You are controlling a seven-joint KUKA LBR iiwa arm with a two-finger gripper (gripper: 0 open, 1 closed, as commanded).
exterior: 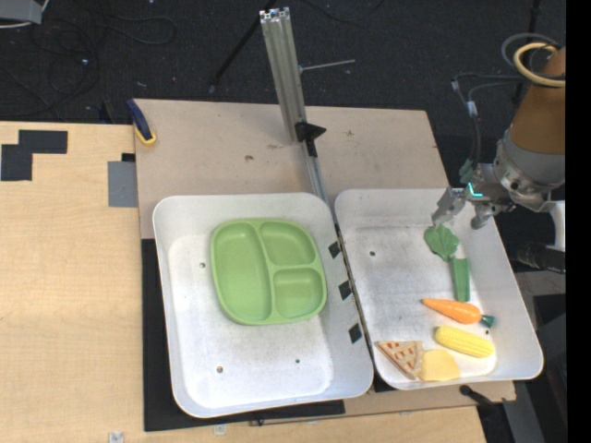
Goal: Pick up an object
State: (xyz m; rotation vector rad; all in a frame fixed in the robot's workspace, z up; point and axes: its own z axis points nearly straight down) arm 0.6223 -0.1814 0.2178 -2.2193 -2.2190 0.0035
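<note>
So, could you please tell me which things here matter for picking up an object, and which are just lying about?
For the job:
gripper, above the right bin
green spatula, nearest the gripper
carrot
corn cob
pizza slice
yellow piece

Lying about:
green divided plate in the left bin
metal post

claw (465,212) open above right bin (388,284) | green spatula (451,258) just below | green plate (269,271) in left bin (185,340)
</note>
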